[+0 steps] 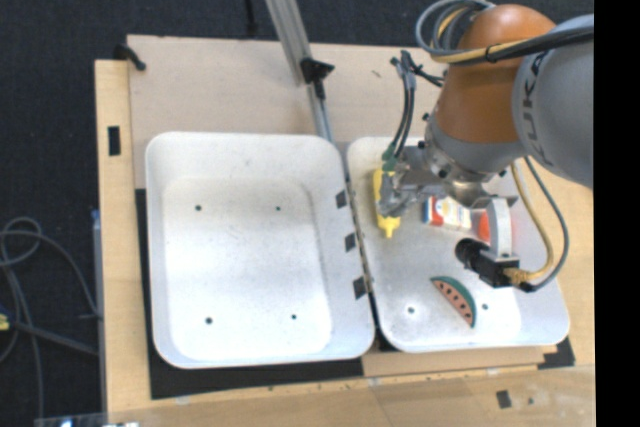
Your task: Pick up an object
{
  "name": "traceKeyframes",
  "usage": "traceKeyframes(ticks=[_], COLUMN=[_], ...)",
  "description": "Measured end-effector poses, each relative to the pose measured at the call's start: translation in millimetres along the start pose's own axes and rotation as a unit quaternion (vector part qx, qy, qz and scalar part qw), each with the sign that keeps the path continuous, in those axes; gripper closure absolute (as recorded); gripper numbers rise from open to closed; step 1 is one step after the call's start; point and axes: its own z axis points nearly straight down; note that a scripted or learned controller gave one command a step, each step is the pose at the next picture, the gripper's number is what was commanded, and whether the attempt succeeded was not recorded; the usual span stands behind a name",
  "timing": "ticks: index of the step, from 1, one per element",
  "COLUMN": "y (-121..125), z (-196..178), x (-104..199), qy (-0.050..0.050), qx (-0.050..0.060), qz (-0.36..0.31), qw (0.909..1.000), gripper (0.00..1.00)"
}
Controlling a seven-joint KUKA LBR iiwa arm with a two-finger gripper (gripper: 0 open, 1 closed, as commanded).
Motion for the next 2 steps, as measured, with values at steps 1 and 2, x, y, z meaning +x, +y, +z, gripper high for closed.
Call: traceKeyframes(ticks=[1,2], y=[0,-14], z=[1,-6], x=[47,98], qy=[-0.001,0.0], qx=[0.0,0.002], qz=[0.0,0.0], qw=[1.0,1.0], gripper=[1.0,1.0])
